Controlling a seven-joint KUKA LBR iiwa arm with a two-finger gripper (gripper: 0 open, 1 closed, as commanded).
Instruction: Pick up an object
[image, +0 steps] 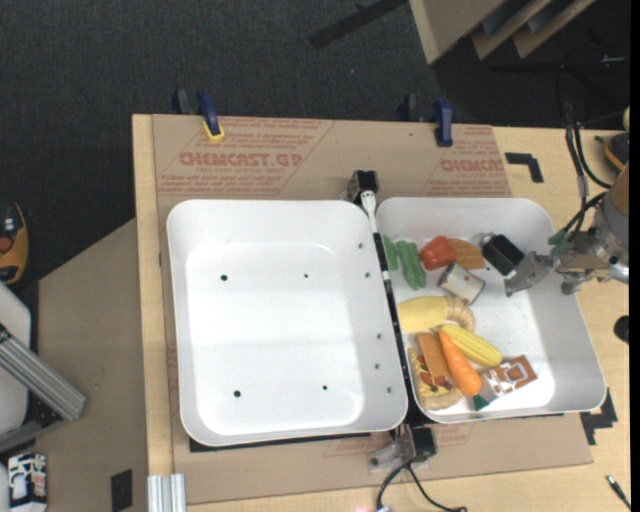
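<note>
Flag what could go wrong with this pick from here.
1. The gripper sits toward the right side of the right bin, apparently off to the side of most items. Closing there would likely grab nothing.
2. The carrot, corn and hot dog lie pressed together, so a grasp there may slip or drag a neighbour along.

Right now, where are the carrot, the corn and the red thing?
carrot (461, 368): camera view, middle of its orange body.
corn (473, 347): camera view, middle of the yellow cob.
red thing (437, 252): camera view, middle of its red top.
</note>
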